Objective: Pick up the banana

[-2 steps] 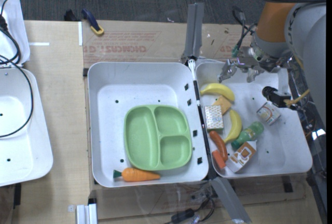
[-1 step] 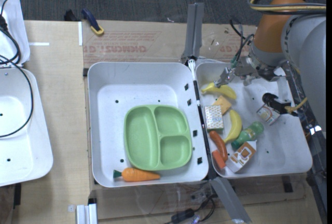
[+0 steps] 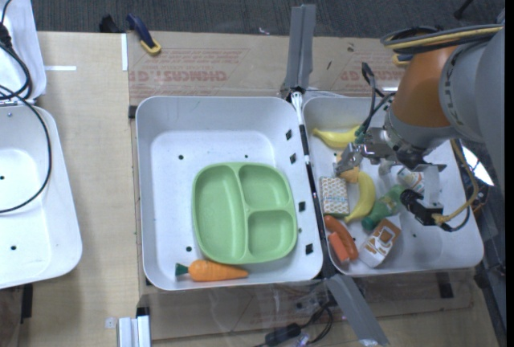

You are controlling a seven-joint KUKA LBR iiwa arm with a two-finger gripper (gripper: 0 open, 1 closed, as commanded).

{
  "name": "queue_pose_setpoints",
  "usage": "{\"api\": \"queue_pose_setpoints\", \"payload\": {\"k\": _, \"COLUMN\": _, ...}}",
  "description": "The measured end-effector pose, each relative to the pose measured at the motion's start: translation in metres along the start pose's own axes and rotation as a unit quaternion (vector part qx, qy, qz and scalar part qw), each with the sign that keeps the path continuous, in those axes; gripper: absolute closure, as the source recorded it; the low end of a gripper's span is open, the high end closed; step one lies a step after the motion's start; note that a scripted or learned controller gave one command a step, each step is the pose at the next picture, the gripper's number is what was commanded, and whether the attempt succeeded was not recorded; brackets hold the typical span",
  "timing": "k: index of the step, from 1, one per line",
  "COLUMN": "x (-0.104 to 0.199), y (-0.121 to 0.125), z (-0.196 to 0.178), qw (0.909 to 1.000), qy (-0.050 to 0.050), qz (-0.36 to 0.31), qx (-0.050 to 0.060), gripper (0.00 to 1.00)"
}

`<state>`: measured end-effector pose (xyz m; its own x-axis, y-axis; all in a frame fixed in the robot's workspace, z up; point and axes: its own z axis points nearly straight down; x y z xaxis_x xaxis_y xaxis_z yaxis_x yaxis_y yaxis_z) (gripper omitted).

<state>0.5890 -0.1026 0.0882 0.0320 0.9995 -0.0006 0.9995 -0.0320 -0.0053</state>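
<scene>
Looking down, we list: what we see on the table [image 3: 88, 48] and in its two white bins.
Arm: we see the grey arm [image 3: 482, 88] with its orange band reaching in from the right over the right bin [image 3: 450, 257].
Pincer: we place the pincer [image 3: 359, 154] low in the right bin, near its upper left part; we cannot tell whether it is spread or pressed together.
Banana: we find one banana [image 3: 363, 194] curving down just below the pincer, and a second banana [image 3: 336, 136] lying just beside the pincer to its upper left.
Crowding: we note a patterned sponge [image 3: 334, 194] touching the first banana's left side, a green item [image 3: 384, 207] on its right, a red-orange vegetable [image 3: 342, 239] and a brown-and-white pouch [image 3: 381, 242] below; little open room remains in this half.
Left bin: we see the left bin [image 3: 161, 177] holding a green divided plate [image 3: 245, 213] with wide bare floor around it, and a carrot [image 3: 213, 271] against the near wall.
Surface: we see a pale wood-grain table, with dark carpet beyond its far edge.
Writing: we make out red printing on the cardboard [image 3: 201, 64] behind the bins, too faint and inverted to read surely.
</scene>
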Motion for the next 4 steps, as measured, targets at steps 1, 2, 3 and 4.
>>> {"api": "queue_pose_setpoints", "payload": {"k": 1, "x": 0.017, "y": 0.028, "z": -0.100, "qw": 0.9985, "qy": -0.001, "qz": 0.055, "qx": 0.000, "gripper": 0.00}}
{"api": "queue_pose_setpoints", "payload": {"k": 2, "x": -0.012, "y": 0.035, "z": -0.019, "qw": 0.9931, "qy": -0.001, "qz": 0.117, "qx": 0.002, "gripper": 0.00}}
{"api": "queue_pose_setpoints", "payload": {"k": 3, "x": -0.012, "y": 0.035, "z": -0.024, "qw": 0.9933, "qy": -0.002, "qz": 0.115, "qx": 0.004, "gripper": 1.00}}
{"api": "queue_pose_setpoints", "payload": {"k": 4, "x": -0.012, "y": 0.035, "z": -0.024, "qw": 0.9933, "qy": -0.002, "qz": 0.116, "qx": 0.004, "gripper": 0.00}}
